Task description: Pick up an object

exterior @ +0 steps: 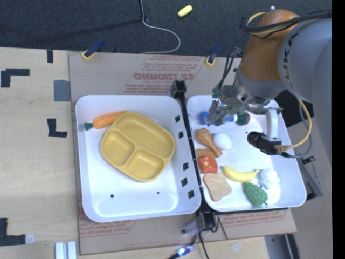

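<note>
Two shallow white bins sit side by side on the bench; the left bin (135,201) holds little, while the right bin (291,183) carries a crowd of toy food, so it is likely the one to pick from.

Nearest the camera in the right bin lie a knobbly green broccoli-like toy (256,194), a tan slice of toy toast (217,186), a curved yellow plastic banana (240,174) and a small white lumpy piece (269,177). These are packed close, some touching, which would make a clean grasp awkward. Just behind them are a red-orange tomato-like toy (208,164), a brown toy drumstick (207,138) and a white egg (222,141) resting against it.

In the left bin lie a yellow plastic divided plate (138,145) and, touching its far edge, an orange toy carrot with a green tip (107,120).

Further back in the right bin, the grey two-finger gripper (222,113) hangs low near the far-left corner. Just beside it is a small blue plastic object (204,117), probably the target: bright, compact, partly hidden by the tool, its shape unclear. Whether the gripper is open, closed or gripping anything cannot be told. A small dark green piece (243,118) lies on its other side.

Farthest off, a yellow capsule-shaped object (185,11) lies on the dark floor.
</note>
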Robot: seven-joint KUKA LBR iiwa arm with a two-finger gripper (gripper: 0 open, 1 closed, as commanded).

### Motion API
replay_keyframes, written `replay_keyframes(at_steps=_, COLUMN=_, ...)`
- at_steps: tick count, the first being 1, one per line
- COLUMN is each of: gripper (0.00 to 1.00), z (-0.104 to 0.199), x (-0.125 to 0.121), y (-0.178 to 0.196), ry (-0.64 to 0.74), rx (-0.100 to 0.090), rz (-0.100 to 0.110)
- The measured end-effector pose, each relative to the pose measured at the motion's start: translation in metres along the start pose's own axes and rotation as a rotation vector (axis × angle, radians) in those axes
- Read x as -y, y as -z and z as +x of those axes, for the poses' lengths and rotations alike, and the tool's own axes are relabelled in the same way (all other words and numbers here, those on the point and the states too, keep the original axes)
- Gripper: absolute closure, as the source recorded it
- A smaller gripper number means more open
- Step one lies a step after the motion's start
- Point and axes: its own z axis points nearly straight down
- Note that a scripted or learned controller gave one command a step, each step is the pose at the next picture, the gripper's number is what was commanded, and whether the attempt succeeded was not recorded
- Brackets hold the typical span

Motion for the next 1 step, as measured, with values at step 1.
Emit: replay_keyframes(at_steps=1, gripper=1.00, z=0.0044, x=-0.0013, y=-0.0089, ry=-0.003, rx=0.002, rz=0.003)
